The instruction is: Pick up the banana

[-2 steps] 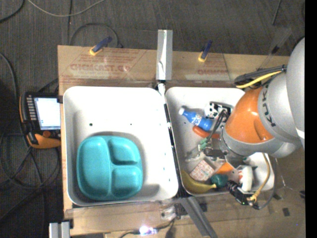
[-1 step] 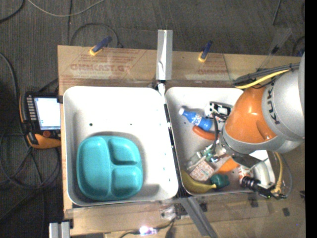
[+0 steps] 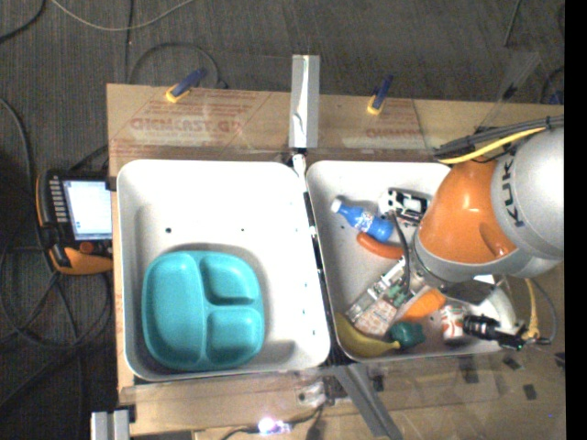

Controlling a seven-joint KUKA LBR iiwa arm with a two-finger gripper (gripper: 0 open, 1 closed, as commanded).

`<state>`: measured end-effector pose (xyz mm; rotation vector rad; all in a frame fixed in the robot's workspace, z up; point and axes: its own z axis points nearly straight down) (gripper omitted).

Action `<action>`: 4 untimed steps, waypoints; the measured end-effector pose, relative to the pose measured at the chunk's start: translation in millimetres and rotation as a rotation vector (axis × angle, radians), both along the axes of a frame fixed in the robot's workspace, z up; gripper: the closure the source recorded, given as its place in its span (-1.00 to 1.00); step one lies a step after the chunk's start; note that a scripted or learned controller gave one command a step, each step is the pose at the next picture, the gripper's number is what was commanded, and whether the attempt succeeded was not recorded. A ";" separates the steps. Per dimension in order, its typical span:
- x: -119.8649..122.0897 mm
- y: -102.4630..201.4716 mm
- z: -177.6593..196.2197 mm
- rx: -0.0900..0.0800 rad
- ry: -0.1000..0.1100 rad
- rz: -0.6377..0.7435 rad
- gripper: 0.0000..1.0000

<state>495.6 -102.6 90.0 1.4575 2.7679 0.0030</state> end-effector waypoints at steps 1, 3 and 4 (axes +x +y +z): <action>-10.6 -1.7 137.8 0.004 0.011 0.212 -1.00; -10.6 74.4 101.4 0.007 0.014 0.063 1.00; -9.7 75.2 110.0 0.008 0.014 0.063 1.00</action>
